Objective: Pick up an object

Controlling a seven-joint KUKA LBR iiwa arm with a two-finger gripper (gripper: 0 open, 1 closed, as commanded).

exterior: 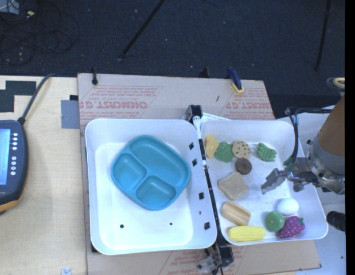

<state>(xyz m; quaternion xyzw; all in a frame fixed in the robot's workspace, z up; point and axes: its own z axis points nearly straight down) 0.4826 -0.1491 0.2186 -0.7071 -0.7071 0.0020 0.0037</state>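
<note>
**Gripper low over right bin, nothing seen between fingers**

Right bin (pixel 283 132): shallow white plastic, glossy, rounded corners. It holds small toy foods. Back row: yellow piece (pixel 211 146), green leafy piece (pixel 224 152), round speckled cookie (pixel 241 149), green broccoli-like piece (pixel 266 151). Middle: dark brown ball (pixel 243 166), tan bread slice (pixel 233 185), blocky and matte. Front: hot dog bun (pixel 235 213), ribbed yellow corn cob (pixel 246 233), green apple (pixel 274 220), smooth white egg (pixel 288 206), knobbly purple grapes (pixel 291 227).

Left bin (pixel 102 153): same kind, holding a blue three-compartment plate (pixel 151 172) set at a skew.

Arm enters from the right, wrist low over the right bin's right side. Gripper (pixel 273 182) points left, dark metal, just beside the egg and apart from the bread. Fingers are small and dark against clutter; cannot tell whether spread or closed. No object visibly between them.

Arm's upper body is cut off at the frame edge. A pendant (pixel 6 162) sits on the bench at left, partly cropped.
</note>
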